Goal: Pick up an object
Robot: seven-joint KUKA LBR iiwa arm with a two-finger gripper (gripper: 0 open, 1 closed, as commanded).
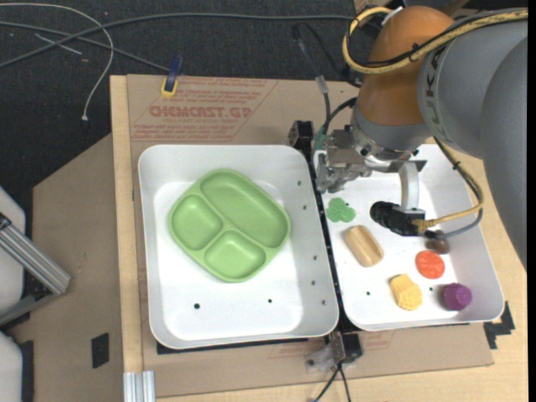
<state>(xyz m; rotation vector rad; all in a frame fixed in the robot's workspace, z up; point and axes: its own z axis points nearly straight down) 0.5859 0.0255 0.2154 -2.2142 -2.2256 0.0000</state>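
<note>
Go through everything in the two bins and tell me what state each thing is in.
Green divided plate: flat in the left bin, right side up.
Green toy: lying in the right bin, under the gripper.
Tan block: lying loose.
Orange toy, yellow toy, purple toy: lying loose, apart.

Red print on the cardboard sheet (201,111) behind the bins reads roughly "CHEMCAST GP"; the smaller red lines beneath it are too blurred to read
</note>
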